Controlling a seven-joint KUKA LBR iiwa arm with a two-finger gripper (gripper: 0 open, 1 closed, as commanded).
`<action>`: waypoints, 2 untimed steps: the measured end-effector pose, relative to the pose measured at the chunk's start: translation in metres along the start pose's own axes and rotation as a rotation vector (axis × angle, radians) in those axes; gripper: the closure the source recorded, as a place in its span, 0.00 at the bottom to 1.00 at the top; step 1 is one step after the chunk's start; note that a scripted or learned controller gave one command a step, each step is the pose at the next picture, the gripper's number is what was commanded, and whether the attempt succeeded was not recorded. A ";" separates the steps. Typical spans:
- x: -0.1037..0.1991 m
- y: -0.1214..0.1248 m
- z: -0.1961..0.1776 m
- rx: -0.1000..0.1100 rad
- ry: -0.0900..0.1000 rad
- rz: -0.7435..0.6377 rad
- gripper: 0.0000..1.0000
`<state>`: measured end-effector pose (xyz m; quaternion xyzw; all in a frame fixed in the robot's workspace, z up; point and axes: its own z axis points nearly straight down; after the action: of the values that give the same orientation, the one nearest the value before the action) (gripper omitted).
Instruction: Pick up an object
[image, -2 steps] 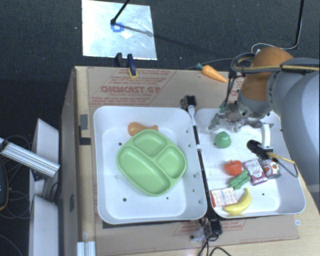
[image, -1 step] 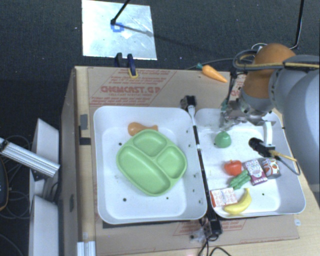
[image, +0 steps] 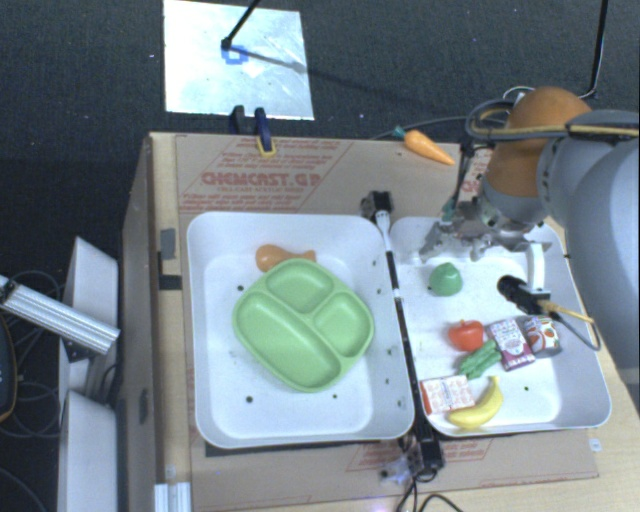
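- Green ball (image: 445, 279) lying in the far part of the right bin (image: 585, 385), just on the near side of the jaws and apart from them.
- Jaws hanging over the far end of that bin, spread apart, nothing between them.
- Grey arm (image: 600, 200) with an orange band, reaching in from the right.
- Nearer in the same bin: red tomato (image: 465, 334), green vegetable (image: 480, 360) touching it, small printed carton (image: 520, 342) to their right, yellow banana (image: 478, 405) and red-and-white packet (image: 438, 394) by the near wall.
- Left bin (image: 215, 400) holding a green divided plate (image: 300, 325), with an orange thing (image: 268, 257) tucked at its far edge.
- Orange carrot (image: 428, 147) out on the surface (image: 250, 175), beyond the right bin.
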<state>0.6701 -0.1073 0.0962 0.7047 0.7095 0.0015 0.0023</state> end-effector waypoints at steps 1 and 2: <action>-0.056 -0.002 0.012 0.003 0.000 0.005 0.00; -0.007 -0.001 0.011 0.003 0.001 0.003 0.00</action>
<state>0.6693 -0.1148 0.0851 0.7056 0.7086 0.0011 0.0009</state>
